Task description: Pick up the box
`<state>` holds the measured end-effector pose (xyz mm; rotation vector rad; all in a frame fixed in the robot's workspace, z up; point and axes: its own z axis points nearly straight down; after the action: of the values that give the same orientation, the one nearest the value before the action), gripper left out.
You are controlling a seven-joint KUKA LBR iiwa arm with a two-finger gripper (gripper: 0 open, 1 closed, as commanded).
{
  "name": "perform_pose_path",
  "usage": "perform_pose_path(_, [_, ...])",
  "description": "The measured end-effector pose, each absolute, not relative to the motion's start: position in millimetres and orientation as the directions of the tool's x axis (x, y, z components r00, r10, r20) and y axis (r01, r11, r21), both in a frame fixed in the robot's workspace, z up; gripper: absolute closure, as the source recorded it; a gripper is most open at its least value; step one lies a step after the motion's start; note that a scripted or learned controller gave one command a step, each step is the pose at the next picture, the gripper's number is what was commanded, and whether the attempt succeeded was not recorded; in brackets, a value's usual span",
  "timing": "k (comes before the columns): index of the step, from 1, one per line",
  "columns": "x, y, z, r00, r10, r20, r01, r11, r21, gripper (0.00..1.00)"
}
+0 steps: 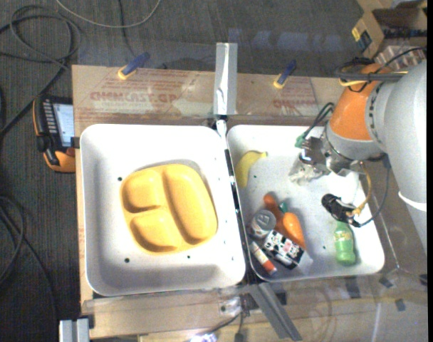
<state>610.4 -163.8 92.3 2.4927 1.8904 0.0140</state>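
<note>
Two white bins sit side by side on the surface (167, 95). The left bin (95, 191) holds a yellow tray (170, 206) with compartments, lying flat near the middle.

The arm (352, 120) reaches in from the right, and the gripper (308, 166) hangs over the upper part of the right bin (312, 258). Nothing is seen in its grasp, and I cannot tell whether it is released or clenched.

The box (282, 246), white with a dark printed pattern, lies at the lower edge of the right bin, well apart from the gripper. A can (263, 224) sits just beside it at upper left, and a carrot (293, 226) touches its upper side. A banana (246, 164) lies in the bin's upper left corner. A green bottle (343, 242) lies near the lower right corner.
</note>
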Motion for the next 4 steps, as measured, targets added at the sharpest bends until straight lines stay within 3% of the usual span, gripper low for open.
perform_pose_path(1, [610.1, -163, 91, 0.269, 0.963, 0.0, 0.963, -0.269, 0.014, 0.0])
perform_pose_path(2, [606.2, -204, 168, 0.13, 0.992, -0.002, 0.992, -0.13, 0.0, 0.0])
perform_pose_path(3, [570.4, -130, 91, 0.058, 0.998, -0.003, 0.998, -0.058, 0.013, 0.0])
perform_pose_path(4, [570.8, -101, 91, -0.133, 0.991, -0.007, 0.991, 0.133, 0.015, 0.0])
